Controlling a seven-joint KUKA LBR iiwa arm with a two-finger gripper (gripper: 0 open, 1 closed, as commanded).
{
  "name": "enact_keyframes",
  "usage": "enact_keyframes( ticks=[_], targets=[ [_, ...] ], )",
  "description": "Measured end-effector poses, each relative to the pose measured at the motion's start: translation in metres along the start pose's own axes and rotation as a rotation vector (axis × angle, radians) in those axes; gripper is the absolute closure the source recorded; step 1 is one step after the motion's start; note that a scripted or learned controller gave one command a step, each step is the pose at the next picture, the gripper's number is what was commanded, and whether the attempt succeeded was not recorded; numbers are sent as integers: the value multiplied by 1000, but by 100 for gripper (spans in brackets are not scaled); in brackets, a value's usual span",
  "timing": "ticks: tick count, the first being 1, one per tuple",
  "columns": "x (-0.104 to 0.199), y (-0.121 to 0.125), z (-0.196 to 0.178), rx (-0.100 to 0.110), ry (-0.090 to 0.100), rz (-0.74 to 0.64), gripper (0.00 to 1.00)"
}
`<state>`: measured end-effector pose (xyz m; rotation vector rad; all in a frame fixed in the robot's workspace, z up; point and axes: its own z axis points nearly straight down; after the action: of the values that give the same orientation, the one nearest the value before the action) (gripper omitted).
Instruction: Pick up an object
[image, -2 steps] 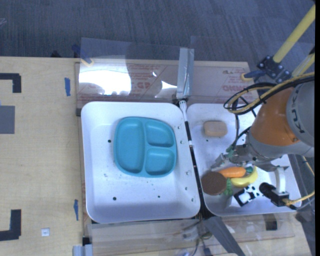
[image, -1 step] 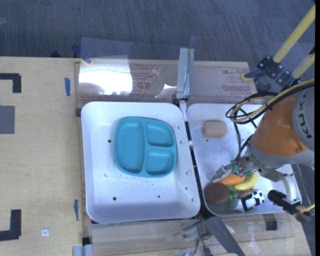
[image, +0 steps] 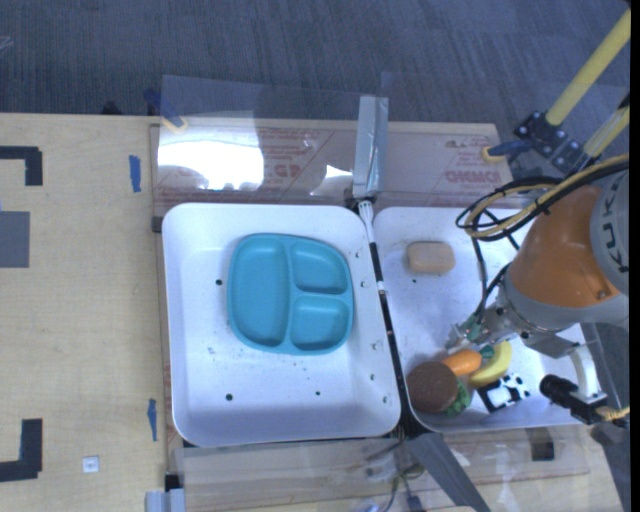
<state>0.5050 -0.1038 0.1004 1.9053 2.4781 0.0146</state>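
In the right bin (image: 440, 300), a tan bread-like lump (image: 430, 257) lies near the back. A cluster sits at the front: a brown round object (image: 432, 385), an orange carrot-like piece (image: 463, 362), a yellow banana-like piece (image: 493, 364) and a bit of green (image: 460, 401). My gripper (image: 478, 333) hangs low over this cluster, right above the orange and yellow pieces, below the arm's orange band (image: 565, 262). The wrist hides how it meets them.
The left bin (image: 200, 390) holds a blue divided plate (image: 291, 292). A black-and-white patterned item (image: 504, 391) lies by the right bin's front right corner. Cables (image: 500, 215) loop above the arm. A ridge (image: 378, 290) separates the bins.
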Motion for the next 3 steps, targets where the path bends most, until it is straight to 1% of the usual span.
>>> enact_keyframes(
  ticks=[1,2,3],
  targets=[
    [63,21,-87,9,7,58,100],
    [61,18,-84,17,6,63,0],
    [66,36,-83,17,4,249,0]
  ],
)
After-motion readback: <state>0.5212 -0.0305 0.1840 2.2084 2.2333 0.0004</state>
